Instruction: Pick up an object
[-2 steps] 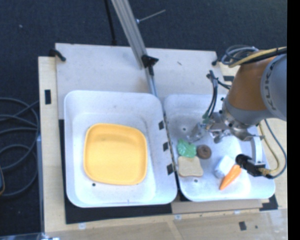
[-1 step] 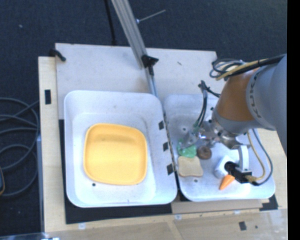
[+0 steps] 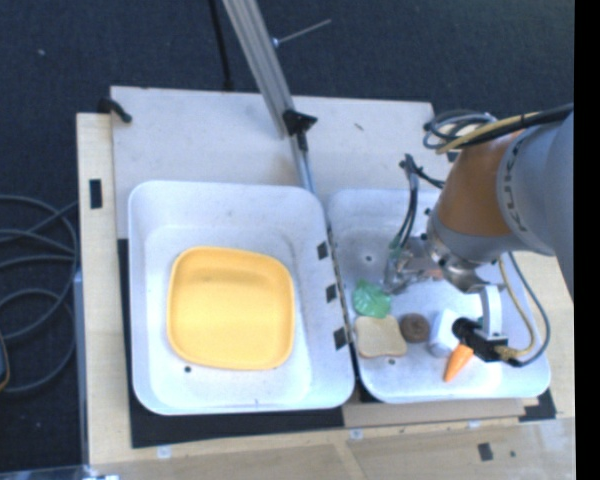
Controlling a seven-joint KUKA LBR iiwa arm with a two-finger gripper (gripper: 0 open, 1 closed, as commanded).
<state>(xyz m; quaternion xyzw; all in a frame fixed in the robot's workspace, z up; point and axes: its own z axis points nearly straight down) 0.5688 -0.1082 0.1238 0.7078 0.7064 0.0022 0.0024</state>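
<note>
You see the hand (image 3: 408, 268) low in the right bin (image 3: 365, 218), just above the green piece (image 3: 372, 299); you cannot tell its state. Toast (image 3: 381, 337), brown disc (image 3: 414, 327) and carrot (image 3: 457, 362) lie nearby

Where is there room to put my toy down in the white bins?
The left bin has bare strips around the yellow plate, widest above it. The right bin is bare at its upper left corner. Its lower part is crowded: green piece, bread, brown disc, carrot, under the arm.

Grey arm (image 3: 540, 183), orange band (image 3: 477, 190), seemingly black cables (image 3: 412, 213)
</note>
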